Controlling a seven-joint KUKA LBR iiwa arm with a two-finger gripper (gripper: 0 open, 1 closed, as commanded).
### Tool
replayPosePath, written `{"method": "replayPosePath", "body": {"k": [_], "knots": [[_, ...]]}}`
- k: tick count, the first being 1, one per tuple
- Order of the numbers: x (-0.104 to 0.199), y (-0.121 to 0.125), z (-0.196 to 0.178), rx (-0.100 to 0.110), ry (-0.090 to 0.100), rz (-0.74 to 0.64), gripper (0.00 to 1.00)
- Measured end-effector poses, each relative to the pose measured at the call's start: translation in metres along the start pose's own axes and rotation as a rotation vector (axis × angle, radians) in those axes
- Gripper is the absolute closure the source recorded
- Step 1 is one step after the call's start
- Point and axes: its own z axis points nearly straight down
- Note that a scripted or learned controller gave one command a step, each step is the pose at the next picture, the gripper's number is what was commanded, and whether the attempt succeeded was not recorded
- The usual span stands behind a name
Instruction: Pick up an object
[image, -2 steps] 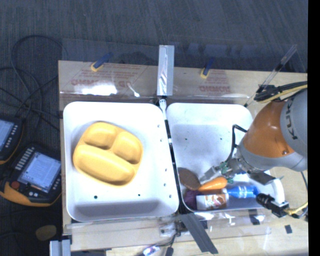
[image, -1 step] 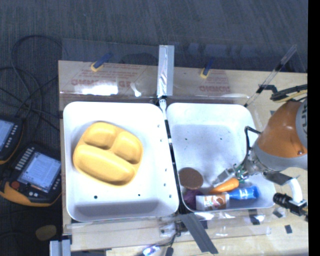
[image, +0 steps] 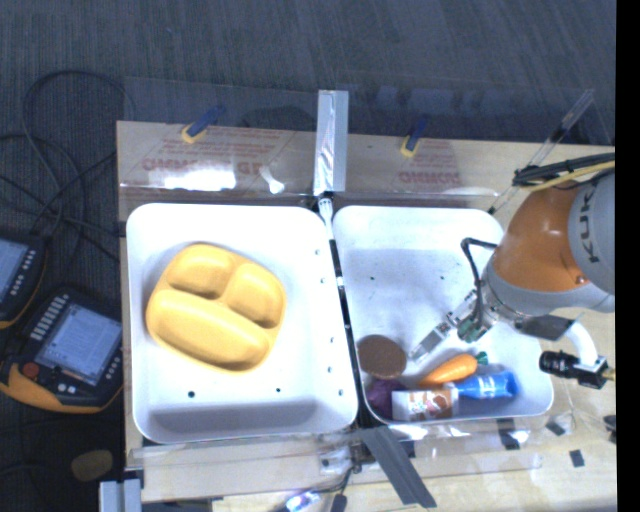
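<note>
- Left bin (image: 140, 300): 1 big yellow loaf (image: 215, 303) lies in the middle, well apart from the arm.
- Right bin (image: 420, 225): a brown disc (image: 381, 354), carrot (image: 449, 369) and bottle (image: 455, 396) crowd the near edge.
- Gripper (image: 432, 345): just above the carrot; whether its fingers are parted or closed, I cannot tell.
- Best approach, I judge: descend straight, straddle the carrot across its width, avoid nudging the bottle.

Bright even overhead light; glare on clear plastic sheet (image: 205, 165) behind bins; soft shadows; slightly soft focus.
</note>
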Motion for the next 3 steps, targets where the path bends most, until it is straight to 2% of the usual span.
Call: {"method": "replayPosePath", "body": {"k": [1, 2, 3], "knots": [[-0.007, 0.030, -0.002, 0.001, -0.002, -0.093, 0.00], [-0.043, -0.048, -0.019, 0.001, -0.002, -0.053, 0.00], [-0.031, -0.057, 0.008, -0.017, -0.005, 0.131, 0.00]]}}
